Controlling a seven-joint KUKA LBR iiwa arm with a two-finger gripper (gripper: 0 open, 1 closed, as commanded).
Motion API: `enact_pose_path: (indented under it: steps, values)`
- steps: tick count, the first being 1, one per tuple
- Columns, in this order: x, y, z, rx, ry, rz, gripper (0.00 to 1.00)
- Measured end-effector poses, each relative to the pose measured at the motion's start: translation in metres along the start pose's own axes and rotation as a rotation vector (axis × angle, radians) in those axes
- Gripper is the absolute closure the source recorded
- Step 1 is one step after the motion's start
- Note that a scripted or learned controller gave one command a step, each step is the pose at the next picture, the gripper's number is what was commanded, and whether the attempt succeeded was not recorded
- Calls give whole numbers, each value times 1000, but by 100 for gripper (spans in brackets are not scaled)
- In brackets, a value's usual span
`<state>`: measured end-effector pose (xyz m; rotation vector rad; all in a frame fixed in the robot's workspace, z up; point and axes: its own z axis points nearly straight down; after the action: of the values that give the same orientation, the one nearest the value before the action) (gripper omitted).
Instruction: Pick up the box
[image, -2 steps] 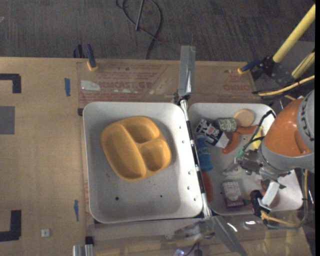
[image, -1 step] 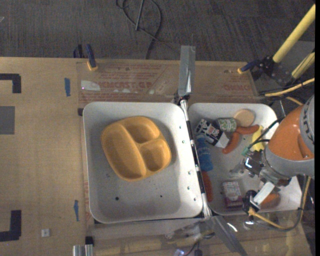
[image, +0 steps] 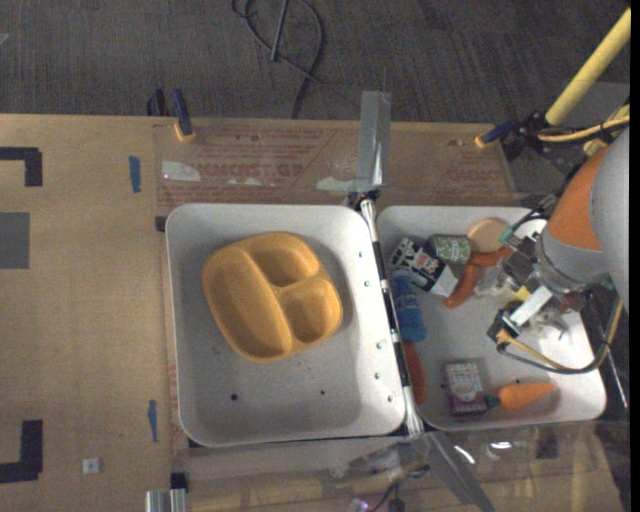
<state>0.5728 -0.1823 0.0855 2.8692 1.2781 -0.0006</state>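
- Flat tan wooden bench (image: 90, 300): carries two shallow white bins side by side, with black corner marks and blue tape strips on its left part.
- Left white square bin (image: 200, 400): holds one item, resting in its upper middle.
- Right white bin (image: 590, 400): holds several small items; the arm reaches over its right half.
- Grey arm with orange band (image: 585, 215): enters from the right edge and hangs over the right bin.
- Yellow-orange three-compartment plastic tray (image: 272, 295): lies flat in the left bin, clear of the walls.
- Two-finger gripper (image: 520, 318): sits above the right bin's middle right; whether it is open or closed cannot be told, and nothing is seen between them.
- Blue cylindrical object (image: 406, 308): lies against the right bin's left wall.
- Black-and-white printed carton (image: 418, 260): upper left of the right bin.
- Small purple-and-white box (image: 464, 386): lies flat near the right bin's lower edge, well apart from the gripper.
- Orange toy carrot (image: 525, 396): just beside the box, on its right.
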Motion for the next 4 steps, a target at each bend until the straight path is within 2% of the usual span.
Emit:
enact_pose_path:
  steps: [1,2,3,4]
  values:
    - [5,33,-52,1,0,25,0]
    - [7,32,-62,2,-2,20,100]
    - [-34,1,-2,-1,4,74,100]
    - [-33,1,-12,-1,3,72,100]
